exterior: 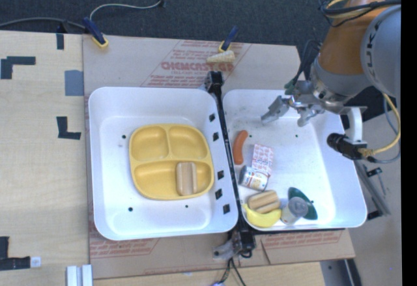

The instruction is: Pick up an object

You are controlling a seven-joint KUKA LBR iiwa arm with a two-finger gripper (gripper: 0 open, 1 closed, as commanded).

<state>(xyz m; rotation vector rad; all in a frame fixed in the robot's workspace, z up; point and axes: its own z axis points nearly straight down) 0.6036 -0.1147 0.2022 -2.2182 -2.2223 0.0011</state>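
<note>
**Camera view: the arm hangs over the right bin with its fingers spread and holding nothing**

The camera view looks down on two white bins side by side. The big grey arm (368, 37) comes in from the right. It has a shiny orange part near the wrist. It bends down over the back of the right bin (339, 174). The gripper (289, 114) has two thin grey metal fingers (272, 112). They are spread apart, with only the white bin floor showing between them.

The things to pick up lie nearer to the camera than the fingers. Closest to the front edge, well away from the fingers, is a yellow banana (262, 217), curved and smooth. A tan bun (263, 200) touches the top of it. Just to the right is a small round tin (293, 208) lying on a dark green thing (310, 208).

A bit closer to the fingers is a little can (254, 178) on its side, with a label. Next comes a flat packet (262, 157) with red and white marks. To the left of the packet is a long orange sausage shape (240, 146), near the wall between the bins. It is the nearest thing to the fingers but still apart from them.

Far to the left of the fingers, in the left bin (107, 167), sits a yellow plastic tray (159, 148) with parts. A tan block (186, 178) lies in one part.
</note>
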